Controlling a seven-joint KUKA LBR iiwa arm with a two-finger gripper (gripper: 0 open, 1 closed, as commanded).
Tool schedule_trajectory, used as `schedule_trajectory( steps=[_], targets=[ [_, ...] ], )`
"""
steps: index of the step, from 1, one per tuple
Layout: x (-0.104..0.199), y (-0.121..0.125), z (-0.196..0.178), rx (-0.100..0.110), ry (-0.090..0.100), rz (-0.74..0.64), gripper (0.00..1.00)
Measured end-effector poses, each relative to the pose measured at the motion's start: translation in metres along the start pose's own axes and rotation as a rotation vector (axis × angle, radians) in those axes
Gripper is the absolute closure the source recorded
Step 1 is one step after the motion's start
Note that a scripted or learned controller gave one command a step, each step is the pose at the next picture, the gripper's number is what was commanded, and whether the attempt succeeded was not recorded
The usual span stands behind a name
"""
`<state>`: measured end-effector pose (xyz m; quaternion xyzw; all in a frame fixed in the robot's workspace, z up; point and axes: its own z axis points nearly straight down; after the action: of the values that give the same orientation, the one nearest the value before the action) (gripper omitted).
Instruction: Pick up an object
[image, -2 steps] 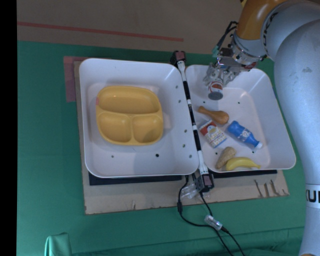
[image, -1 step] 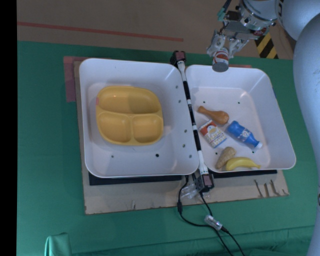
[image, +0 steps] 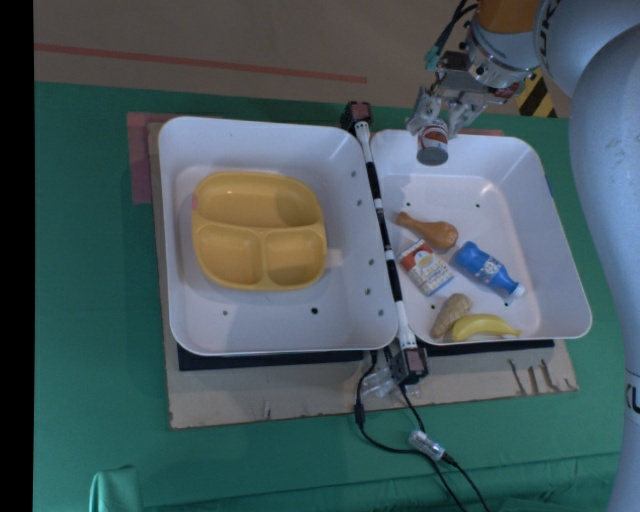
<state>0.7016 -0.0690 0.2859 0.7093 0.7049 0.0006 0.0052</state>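
My gripper (image: 436, 130) hangs above the far left corner of the right bin (image: 556, 262). Between its fingers sits a small can (image: 433, 148) with a red and white label and a grey end, lifted off the bin floor. Below, in the same bin, lie a brown chicken drumstick (image: 427, 230), a red and white carton (image: 425, 267), a blue bottle (image: 487, 270), a yellow banana (image: 484, 326) and a tan croissant-like piece (image: 451, 313).
The left bin (image: 180, 300) holds a yellow divided plate (image: 258, 228). A black and white strip (image: 383, 235) runs between the bins. Cables (image: 420, 445) trail off the front of the cardboard base. The grey arm (image: 600, 150) comes down along the right side.
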Motion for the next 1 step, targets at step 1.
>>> schedule_trajectory(
  steps=[1],
  targets=[
    [-0.0421, -0.0489, 0.0010, 0.000, 0.001, 0.002, 1.00]
  ],
)
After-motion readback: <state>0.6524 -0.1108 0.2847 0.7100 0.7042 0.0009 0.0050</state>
